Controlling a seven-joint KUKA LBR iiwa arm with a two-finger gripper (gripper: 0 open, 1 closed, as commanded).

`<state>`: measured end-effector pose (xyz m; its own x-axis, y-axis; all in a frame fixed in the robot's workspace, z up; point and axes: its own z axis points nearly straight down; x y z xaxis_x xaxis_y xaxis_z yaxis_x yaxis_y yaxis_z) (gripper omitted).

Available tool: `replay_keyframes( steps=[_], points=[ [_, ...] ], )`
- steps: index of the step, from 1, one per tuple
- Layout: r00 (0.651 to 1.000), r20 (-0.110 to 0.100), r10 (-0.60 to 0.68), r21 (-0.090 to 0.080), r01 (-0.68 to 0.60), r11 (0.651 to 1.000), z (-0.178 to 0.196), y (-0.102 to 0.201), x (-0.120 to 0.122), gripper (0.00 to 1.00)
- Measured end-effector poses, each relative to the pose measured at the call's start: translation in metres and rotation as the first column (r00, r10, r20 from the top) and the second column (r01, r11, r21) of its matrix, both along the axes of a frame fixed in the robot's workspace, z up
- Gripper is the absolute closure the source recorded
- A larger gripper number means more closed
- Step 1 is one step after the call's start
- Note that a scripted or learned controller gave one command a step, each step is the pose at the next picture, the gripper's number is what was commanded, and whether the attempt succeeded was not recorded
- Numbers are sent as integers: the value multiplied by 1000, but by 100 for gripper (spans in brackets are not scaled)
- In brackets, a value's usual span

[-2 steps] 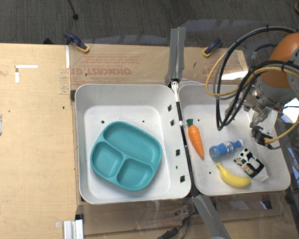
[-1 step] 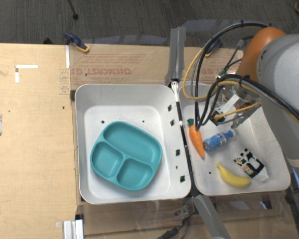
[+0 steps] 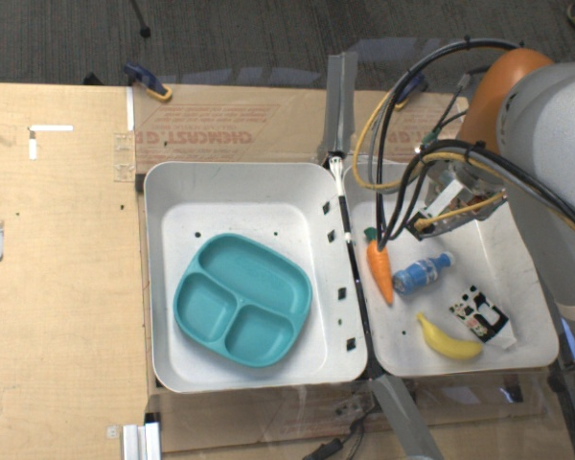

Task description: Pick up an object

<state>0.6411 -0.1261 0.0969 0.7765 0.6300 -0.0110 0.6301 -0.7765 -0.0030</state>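
Two white bins sat side by side on the bench. Left bin (image 3: 163,257) held a teal three-compartment plate (image 3: 242,300), tilted a bit, roughly centred. Right bin (image 3: 532,338) held a carrot (image 3: 379,270) along its left wall, a small blue bottle (image 3: 422,272) just beside it, a banana (image 3: 448,340) near the front, and a black-and-white item (image 3: 478,314) just right of the banana. The arm (image 3: 546,142) hung over the right bin's back corner, orange band up top, black and yellow cables looping down toward the carrot's top. Gripper (image 3: 448,202) sat behind the cables, above the bottle; fingers unclear.
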Motion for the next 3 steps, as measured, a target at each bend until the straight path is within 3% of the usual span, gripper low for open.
replay_keyframes(
  steps=[1,2,3],
  points=[
    [1000,7,22,3,-22,1000,93,111,4,100],
    [996,5,-94,1,94,996,165,214,-84,100],
    [992,5,-126,0,126,992,171,301,-18,100]
  ],
)
